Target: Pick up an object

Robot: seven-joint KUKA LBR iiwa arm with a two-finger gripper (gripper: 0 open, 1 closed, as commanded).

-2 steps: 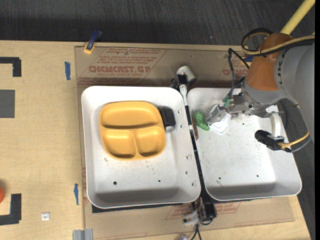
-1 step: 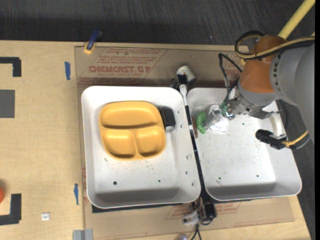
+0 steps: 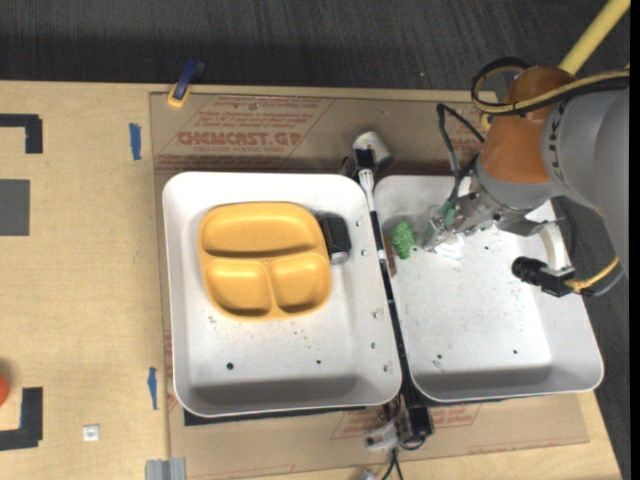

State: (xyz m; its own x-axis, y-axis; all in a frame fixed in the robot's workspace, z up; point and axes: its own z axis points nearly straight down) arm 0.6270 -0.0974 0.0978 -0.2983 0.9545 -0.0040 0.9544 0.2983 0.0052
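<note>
Reaching for the green object

My gripper (image 3: 447, 230) hung low in the right bin (image 3: 500, 348); its grip I could not tell. The small green object (image 3: 402, 239) lay just beside it, toward the bins' divider.

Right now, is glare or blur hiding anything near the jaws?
Camera view: even lighting, mild glare on the right bin floor; the gripper tip is small and soft, blending into clutter; the green object beside it reads clearly; the yellow tray is sharp.
</note>
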